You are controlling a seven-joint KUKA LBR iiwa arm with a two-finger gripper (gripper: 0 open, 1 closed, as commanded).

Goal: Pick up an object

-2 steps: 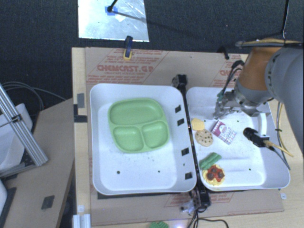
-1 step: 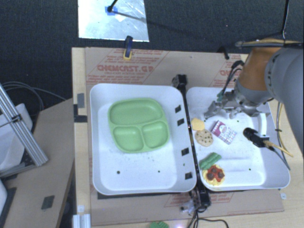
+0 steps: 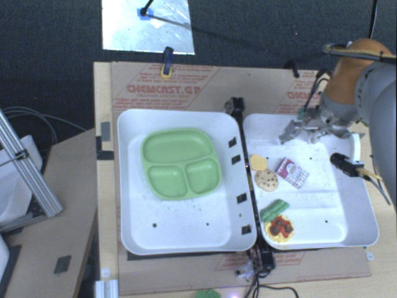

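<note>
Right bin [image 3: 329, 210] holds the red packet [image 3: 291, 172], apart from the tool [image 3: 302, 132]; opening width unclear.

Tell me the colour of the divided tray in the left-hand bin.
The divided tray is plain light green, shown best in the camera view.

Robotics lab: grey arm [image 3: 374, 93] over a cardboard-topped bench [image 3: 186, 87], aluminium frame [image 3: 26, 169], loose cables [image 3: 38, 114] alongside.

Right white bin [image 3: 335, 207]: left side crowded by speckled round cookie [image 3: 267, 179], red-and-white packet [image 3: 291, 172], green pod [image 3: 273, 208] and yellow-red round piece [image 3: 280, 228]; floor beyond them bare. Left white bin [image 3: 180, 227]: green three-compartment plastic plate [image 3: 182, 163] fills the middle, front strip open.
</note>
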